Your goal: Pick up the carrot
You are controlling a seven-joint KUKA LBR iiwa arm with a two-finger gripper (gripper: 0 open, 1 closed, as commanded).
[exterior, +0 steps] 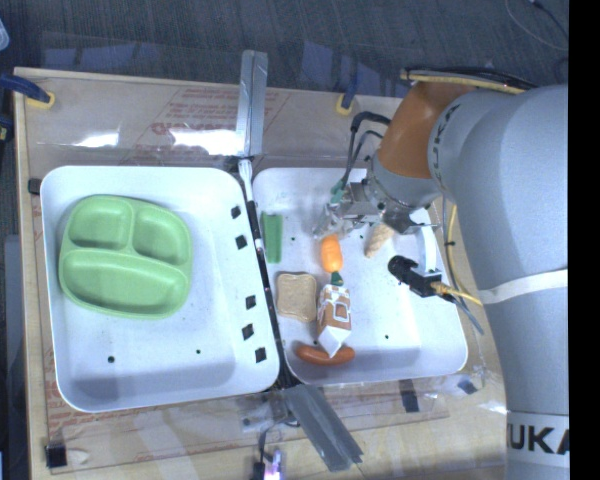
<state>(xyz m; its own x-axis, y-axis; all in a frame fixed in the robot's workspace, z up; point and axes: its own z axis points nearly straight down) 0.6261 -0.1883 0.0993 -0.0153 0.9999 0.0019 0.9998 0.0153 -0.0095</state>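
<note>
The carrot point(331, 255), short and orange with a green tip, lies in the right bin point(435, 343) near its middle. My gripper point(344, 215) hangs just beyond the carrot's far end, over the bin's back part, below the orange band of the wrist. The carrot rests on the bin floor, with nothing lifting it.
The right bin also holds a green stick point(271, 236), a bread slice point(297, 296), a small carton point(333, 313), a red sausage point(323, 353) and a beige piece point(378, 238). A green divided plate point(125, 255) fills the left bin point(160, 368). The arm covers the right side.
</note>
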